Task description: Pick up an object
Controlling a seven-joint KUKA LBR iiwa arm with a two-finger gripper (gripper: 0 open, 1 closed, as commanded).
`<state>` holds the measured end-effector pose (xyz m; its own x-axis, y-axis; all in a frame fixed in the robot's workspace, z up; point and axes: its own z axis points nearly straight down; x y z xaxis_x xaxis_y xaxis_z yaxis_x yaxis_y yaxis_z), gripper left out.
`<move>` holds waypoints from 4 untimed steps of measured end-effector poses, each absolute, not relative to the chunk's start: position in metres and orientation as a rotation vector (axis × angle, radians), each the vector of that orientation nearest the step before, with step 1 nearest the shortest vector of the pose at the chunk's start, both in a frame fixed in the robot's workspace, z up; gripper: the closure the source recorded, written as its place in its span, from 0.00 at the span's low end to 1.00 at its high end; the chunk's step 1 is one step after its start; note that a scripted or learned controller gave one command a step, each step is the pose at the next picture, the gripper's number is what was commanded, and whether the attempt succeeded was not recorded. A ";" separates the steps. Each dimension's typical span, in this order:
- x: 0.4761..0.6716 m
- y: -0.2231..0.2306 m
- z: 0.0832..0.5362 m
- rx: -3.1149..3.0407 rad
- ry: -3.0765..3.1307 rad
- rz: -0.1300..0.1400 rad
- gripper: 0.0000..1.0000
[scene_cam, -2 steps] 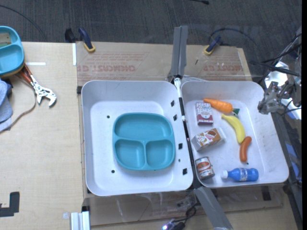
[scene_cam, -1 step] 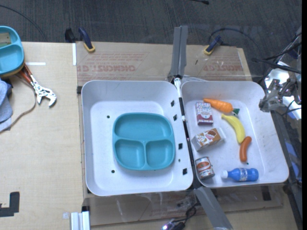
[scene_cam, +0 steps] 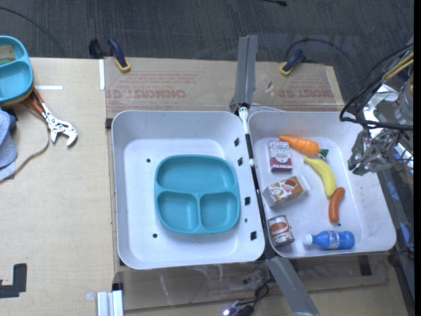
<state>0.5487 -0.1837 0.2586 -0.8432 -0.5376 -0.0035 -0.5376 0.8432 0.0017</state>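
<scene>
Two white bins sit side by side on the tabletop [scene_cam: 66,196]. At 9 o'clock, the left bin [scene_cam: 131,176] holds a tray [scene_cam: 197,194]. At 3 o'clock, the right bin [scene_cam: 368,222] holds carrot [scene_cam: 299,144], banana [scene_cam: 322,174], sausage [scene_cam: 336,204], bottle [scene_cam: 331,240], can [scene_cam: 280,230] and two cartons; its right strip lies bare. The end effector [scene_cam: 371,155] hovers over that bin's right rim, grip state unclear.

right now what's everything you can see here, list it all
divided plate: 1, teal, in the left bin
carrot: 1, orange, top of right bin
banana: 1, yellow, right bin, below carrot
sausage: 1, orange-red, below banana
bottle: 1, blue, lying at near edge
cartons: 2, red and white, right bin's left side
can: 1, red and white, near-left corner
wrench: 1, silver, on the bench, left
clamps: 2, blue and yellow, far edge
tool: 1, grey, over right bin's right rim
</scene>
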 end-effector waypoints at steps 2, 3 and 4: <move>0.549 -0.195 0.257 -2.938 1.095 0.006 1.00; 0.538 -0.188 0.242 -2.525 1.862 0.008 1.00; 0.530 -0.184 0.314 -3.118 0.314 0.001 1.00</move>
<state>0.5304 -0.1836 0.3138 0.9799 -0.1995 -0.0015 -0.1995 -0.9799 -0.0073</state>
